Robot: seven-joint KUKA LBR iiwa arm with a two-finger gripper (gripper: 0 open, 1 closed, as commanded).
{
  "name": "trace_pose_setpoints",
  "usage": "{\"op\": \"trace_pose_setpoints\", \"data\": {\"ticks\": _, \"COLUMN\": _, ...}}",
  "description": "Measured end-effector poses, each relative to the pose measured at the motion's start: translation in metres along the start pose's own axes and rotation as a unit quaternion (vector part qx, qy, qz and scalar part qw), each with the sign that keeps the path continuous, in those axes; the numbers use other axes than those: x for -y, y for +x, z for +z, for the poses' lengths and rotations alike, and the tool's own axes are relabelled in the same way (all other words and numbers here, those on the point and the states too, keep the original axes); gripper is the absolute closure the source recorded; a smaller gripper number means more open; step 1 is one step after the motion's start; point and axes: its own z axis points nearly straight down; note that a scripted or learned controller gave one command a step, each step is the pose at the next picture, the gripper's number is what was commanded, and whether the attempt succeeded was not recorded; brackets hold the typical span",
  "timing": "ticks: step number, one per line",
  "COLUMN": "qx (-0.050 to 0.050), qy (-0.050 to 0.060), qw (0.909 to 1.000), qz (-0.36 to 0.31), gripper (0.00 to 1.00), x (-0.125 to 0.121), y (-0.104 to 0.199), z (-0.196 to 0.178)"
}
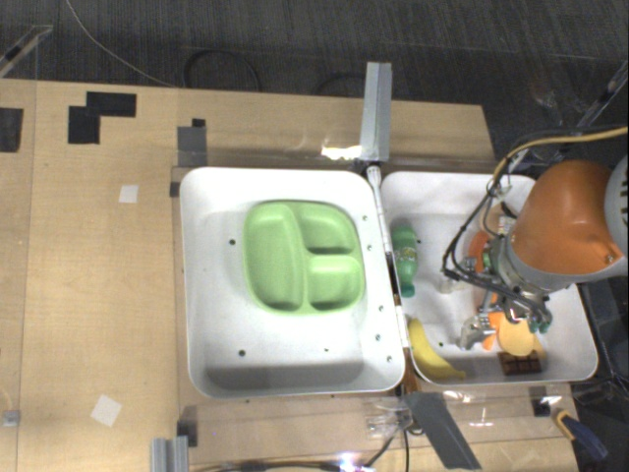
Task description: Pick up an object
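Down in the right-hand shallow white bin (432,205), the two-finger gripper (501,324) of the grey arm with its orange band (565,219) sits low over a cluster of small items near the bin's front right corner. Whether the tool is spread or closed cannot be told, since the wrist and cabling cover most of it from above. Just beside the gripper's tip lies a rounded yellow-orange toy fruit (516,337), touching or nearly touching it, though no object can be seen clamped in the tool. A small dark brown rectangular block (521,365) rests just in front of that fruit, against the front wall. A curved yellow plastic banana (428,354) lies along the front left corner of the same bin, well apart from the gripper. A green bottle-shaped object (404,257) lies lengthwise against the bin's left wall, next to the divider between the two bins. A bit of orange (476,248) shows behind the black cables (462,244) looping off the wrist. The left-hand shallow white bin (211,352) holds a pale green divided plastic tray (300,256) with three compartments, set near its middle.
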Motion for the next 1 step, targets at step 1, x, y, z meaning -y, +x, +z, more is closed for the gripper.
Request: {"op": "trace_pose_setpoints", "data": {"ticks": 1, "qx": 0.001, "qy": -0.001, "qw": 0.9969, "qz": -0.078, "gripper": 0.00, "x": 0.0447, "y": 0.0223, "z": 0.0003}}
